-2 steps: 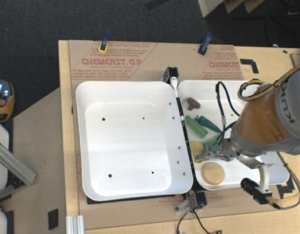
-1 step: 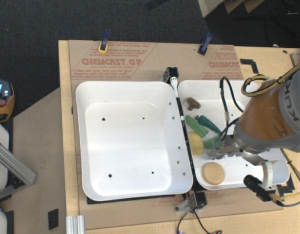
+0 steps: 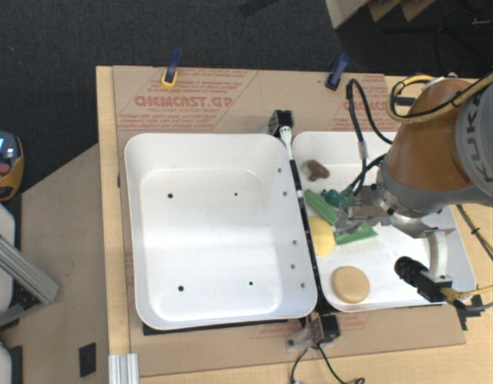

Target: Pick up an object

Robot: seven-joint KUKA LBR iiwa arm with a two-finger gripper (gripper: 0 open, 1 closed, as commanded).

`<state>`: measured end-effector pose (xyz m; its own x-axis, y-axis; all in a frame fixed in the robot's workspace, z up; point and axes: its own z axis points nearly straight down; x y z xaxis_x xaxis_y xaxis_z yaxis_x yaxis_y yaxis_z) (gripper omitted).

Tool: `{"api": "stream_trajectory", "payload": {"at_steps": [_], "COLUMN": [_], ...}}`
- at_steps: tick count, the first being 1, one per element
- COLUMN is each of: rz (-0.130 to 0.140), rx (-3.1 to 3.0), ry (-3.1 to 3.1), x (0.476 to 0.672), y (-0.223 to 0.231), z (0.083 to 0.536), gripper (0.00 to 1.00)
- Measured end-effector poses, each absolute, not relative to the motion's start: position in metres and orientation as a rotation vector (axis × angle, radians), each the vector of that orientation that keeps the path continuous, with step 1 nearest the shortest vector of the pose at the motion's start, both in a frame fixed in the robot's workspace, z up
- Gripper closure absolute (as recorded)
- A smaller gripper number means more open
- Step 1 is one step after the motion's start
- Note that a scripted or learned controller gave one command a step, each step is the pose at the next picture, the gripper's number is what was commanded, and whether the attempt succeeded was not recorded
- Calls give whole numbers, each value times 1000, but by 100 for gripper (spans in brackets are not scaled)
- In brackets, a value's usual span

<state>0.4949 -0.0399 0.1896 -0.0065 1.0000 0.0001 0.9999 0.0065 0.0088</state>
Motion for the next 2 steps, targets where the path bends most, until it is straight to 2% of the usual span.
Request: {"api": "stream_trajectory", "payload": {"at_steps": [1, 2], "rz": [23, 29], "rx": [2205, 2203], "ry": [2221, 2221], "x": [482, 505], "y": [-7, 59], "z": [342, 521], "gripper": [100, 100]}}
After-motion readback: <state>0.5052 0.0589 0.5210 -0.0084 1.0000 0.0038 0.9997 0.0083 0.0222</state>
